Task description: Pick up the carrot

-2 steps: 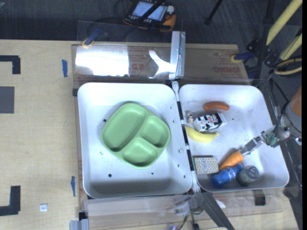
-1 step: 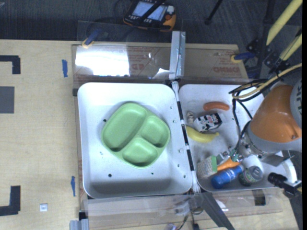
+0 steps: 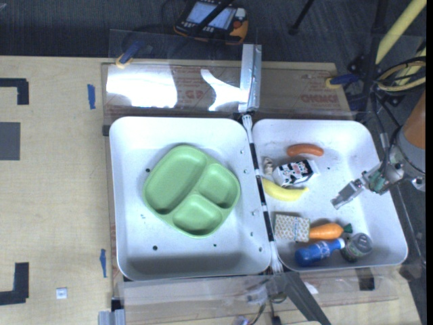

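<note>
The carrot (image 3: 325, 232), orange with a green top pointing right, lies near the front of the right bin (image 3: 379, 219). It rests between a speckled tan packet (image 3: 291, 227) on its left and a grey can (image 3: 357, 244) at its right. A blue bottle (image 3: 316, 252) lies just in front of it. My gripper (image 3: 346, 193) hangs over the right side of this bin, a little behind and to the right of the carrot and apart from it. Nothing shows in its grasp.
Further back in the right bin lie an orange-red sausage (image 3: 305, 150), a cow-patterned carton (image 3: 293, 172) and a banana (image 3: 284, 192). The left bin (image 3: 128, 181) holds a green divided plate (image 3: 192, 189). A metal divider (image 3: 258, 181) separates the bins.
</note>
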You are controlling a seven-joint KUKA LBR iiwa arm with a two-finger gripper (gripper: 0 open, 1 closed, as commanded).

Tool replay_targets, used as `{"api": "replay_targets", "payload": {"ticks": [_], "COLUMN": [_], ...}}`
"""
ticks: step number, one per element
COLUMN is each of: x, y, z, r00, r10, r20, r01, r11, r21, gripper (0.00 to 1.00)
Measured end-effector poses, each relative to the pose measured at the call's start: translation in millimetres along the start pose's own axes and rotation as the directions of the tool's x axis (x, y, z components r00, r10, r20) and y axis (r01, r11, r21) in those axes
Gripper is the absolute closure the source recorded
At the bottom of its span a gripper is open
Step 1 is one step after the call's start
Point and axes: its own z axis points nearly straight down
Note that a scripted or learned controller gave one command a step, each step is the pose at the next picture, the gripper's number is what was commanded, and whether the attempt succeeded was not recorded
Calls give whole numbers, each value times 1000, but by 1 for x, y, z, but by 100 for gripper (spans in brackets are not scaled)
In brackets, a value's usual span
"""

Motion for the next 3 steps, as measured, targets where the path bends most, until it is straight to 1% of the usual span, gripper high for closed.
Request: {"api": "replay_targets", "payload": {"ticks": [1, 2, 3], "x": [-12, 21, -3], "y": [48, 70, 78], "z": [130, -29, -35], "r00": [897, 911, 920], "r10": [-443, -413, -392], "r20": [0, 1, 3], "r01": [443, 413, 392], "r11": [897, 911, 920], "r21": [-1, -2, -2], "gripper": [0, 0, 0]}}
